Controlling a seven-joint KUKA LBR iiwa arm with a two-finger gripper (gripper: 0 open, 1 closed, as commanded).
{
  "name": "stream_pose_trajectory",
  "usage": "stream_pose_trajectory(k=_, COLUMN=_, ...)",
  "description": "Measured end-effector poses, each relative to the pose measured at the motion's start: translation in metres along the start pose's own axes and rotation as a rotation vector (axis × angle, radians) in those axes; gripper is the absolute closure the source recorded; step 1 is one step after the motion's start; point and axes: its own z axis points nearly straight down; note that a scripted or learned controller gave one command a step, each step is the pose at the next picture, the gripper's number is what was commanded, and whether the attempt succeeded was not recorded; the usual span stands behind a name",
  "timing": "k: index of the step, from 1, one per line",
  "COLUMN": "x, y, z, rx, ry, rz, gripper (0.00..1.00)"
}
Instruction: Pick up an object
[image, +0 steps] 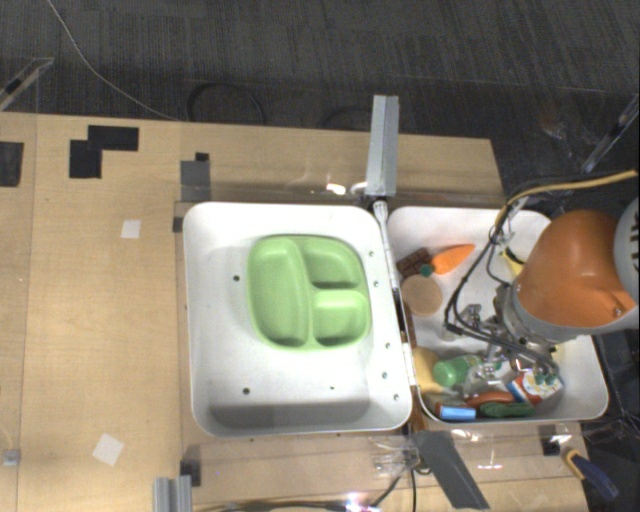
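The right bin (590, 385) holds a heap of small objects along its near edge: a green piece (452, 372), a blue piece (457, 411), a red piece (492, 399) and a yellow piece (427, 371). Farther back lie an orange carrot (452, 257), a brown piece (414, 263) and a tan round disc (423, 295). My gripper (497, 368) hangs low over the heap, under the orange wrist band (572, 270). Cables and the wrist hide its tips.
The left bin (220, 300) bears a green compartment tray (306, 291) in its middle. A metal post (382, 145) stands at the back between the bins. Wooden bench surface stretches to the left.
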Motion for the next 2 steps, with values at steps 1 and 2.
stream_pose_trajectory(k=1, x=-0.059, y=-0.023, z=-0.007, rx=-0.006, ry=0.019, rz=-0.162, gripper=0.0)
stream_pose_trajectory(k=2, x=-0.116, y=-0.005, z=0.007, rx=-0.005, ry=0.015, rz=-0.17, gripper=0.0)
